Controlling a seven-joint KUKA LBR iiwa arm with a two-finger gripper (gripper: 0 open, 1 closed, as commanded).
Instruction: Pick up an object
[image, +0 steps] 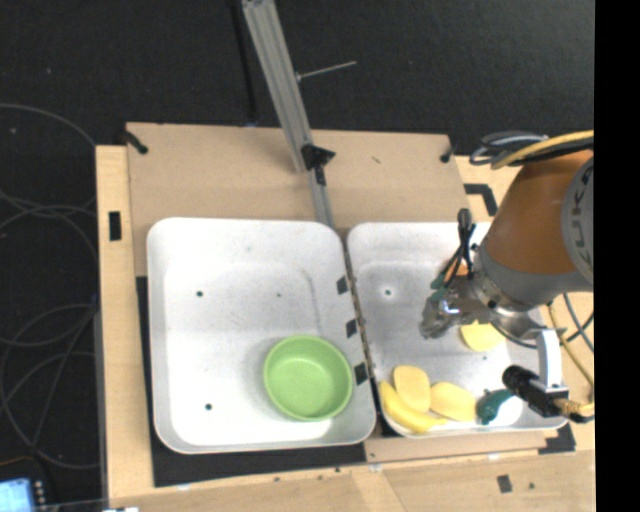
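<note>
In right bin (400, 262), yellow rounded pieces (428, 398)

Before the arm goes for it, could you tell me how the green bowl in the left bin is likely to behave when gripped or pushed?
The green bowl looks like smooth moulded plastic, so it is probably stiff and light. It sits upright on its base, mouth up, so a push would more likely slide it across the smooth left bin than tip it. Its thin rim may suit a pinch, though the glossy surface could slip.

Bowl (308, 376) in left bin (200, 260) (front)
</note>
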